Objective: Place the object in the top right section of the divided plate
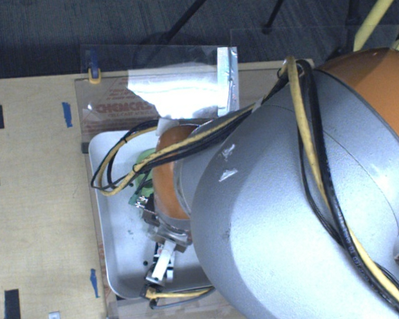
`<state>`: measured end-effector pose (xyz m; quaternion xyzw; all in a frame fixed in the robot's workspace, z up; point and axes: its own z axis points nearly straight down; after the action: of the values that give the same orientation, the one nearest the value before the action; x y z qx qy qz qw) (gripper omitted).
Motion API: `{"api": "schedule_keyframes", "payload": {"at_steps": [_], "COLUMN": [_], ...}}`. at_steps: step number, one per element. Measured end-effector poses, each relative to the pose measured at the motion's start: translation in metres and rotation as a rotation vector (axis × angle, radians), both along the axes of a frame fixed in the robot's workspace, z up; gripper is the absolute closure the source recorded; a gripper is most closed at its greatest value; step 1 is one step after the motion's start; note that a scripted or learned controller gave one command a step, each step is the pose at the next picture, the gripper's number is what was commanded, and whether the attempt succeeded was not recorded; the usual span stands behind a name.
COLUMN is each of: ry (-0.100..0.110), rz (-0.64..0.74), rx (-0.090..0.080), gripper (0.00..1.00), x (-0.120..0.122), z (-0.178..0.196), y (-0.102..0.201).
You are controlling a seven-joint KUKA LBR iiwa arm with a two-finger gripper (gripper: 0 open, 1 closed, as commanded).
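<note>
1. KUKA arm [293, 202]: grey, reaching down into the bin and covering most of it.
2. White bin [118, 266]: shallow, bare floor along its left side.
3. Gripper [163, 238]: low over the bin floor; whether it is open or closed cannot be told.
4. Green item [142, 157]: likely the task's object, in the bin's far part, half hidden beside the wrist. Probably light and thin, possibly soft. Best taken across its narrow middle, gently.

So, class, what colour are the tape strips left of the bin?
Blue: the tape strips show clearest in the camera view.
</note>
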<state>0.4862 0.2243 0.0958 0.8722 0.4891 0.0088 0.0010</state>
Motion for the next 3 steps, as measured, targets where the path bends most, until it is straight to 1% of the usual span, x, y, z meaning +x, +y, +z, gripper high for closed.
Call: {"api": "schedule_keyframes", "payload": {"at_steps": [1,2,3], "ry": [0.019,0.052,0.03], "rz": [-0.168,0.149,0.132], "rx": [0.028,-0.001,0.02], "gripper": [1.0,1.0,1.0], "x": [0.007,0.034,0.028], "z": [-0.001,0.0,-0.003], "y": [-0.011,0.008,-0.001]}}
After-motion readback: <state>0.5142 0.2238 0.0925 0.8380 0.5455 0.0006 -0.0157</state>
